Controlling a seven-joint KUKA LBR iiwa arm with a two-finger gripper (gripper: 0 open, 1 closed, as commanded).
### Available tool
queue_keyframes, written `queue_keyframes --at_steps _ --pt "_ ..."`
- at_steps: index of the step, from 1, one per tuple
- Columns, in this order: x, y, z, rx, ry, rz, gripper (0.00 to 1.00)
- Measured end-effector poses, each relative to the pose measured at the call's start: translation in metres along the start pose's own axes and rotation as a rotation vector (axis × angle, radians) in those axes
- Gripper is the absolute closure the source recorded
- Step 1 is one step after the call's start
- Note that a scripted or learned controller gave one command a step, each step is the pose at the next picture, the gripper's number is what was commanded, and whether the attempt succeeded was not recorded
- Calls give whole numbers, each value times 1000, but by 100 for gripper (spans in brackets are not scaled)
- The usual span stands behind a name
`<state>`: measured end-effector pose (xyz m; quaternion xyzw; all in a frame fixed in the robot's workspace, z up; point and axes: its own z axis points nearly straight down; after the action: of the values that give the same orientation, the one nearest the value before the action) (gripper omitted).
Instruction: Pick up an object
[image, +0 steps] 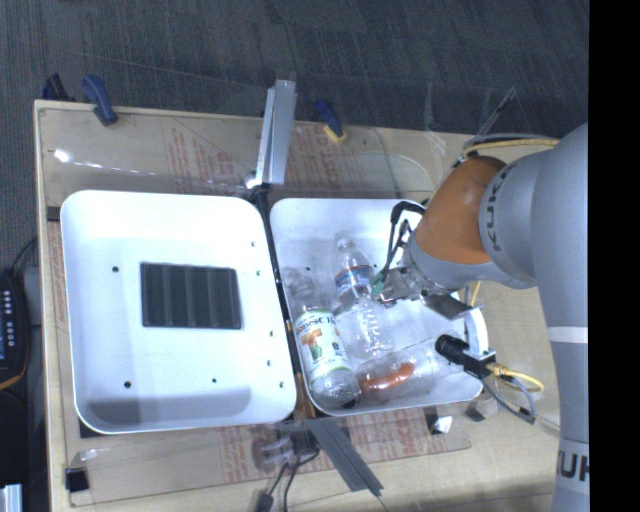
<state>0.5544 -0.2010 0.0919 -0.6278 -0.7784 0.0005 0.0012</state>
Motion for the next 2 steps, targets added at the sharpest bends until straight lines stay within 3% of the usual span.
queue_keyframes --at_steps 1,2 --pt "29 47 0 -1 -2 1 0" --pt "29 47 -11 -1 -3 -3 100"
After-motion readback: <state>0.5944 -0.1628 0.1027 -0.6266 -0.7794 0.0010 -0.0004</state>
